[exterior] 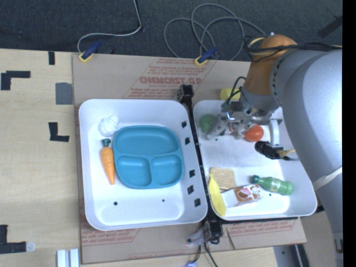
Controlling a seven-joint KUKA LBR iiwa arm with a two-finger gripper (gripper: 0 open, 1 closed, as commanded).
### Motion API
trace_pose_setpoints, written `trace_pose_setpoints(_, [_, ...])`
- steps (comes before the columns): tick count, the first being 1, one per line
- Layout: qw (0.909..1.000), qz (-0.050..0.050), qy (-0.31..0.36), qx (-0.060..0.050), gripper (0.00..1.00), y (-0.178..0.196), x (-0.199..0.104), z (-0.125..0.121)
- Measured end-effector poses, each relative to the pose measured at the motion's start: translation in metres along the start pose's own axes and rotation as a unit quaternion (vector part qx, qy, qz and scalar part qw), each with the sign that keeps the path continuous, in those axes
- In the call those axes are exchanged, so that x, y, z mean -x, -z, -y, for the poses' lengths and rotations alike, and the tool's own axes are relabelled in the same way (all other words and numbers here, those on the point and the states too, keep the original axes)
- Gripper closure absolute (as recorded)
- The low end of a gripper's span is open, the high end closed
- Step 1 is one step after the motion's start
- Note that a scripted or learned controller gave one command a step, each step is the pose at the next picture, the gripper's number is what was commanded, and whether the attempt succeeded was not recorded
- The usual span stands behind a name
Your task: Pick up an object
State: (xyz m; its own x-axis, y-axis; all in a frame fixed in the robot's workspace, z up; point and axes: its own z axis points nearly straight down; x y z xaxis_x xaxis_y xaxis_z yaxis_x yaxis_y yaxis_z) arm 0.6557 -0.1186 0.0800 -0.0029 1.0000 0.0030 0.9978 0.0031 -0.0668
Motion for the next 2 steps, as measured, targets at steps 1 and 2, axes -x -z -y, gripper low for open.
trace_pose_setpoints(1, [1.0,0.0,0.002,0.008,0.0,0.001,0.012,-0.003])
trace_pose_setpoints(2, [0.9995,0.004,-0.001,0.031,1.0,0.016,0.011,-0.011])
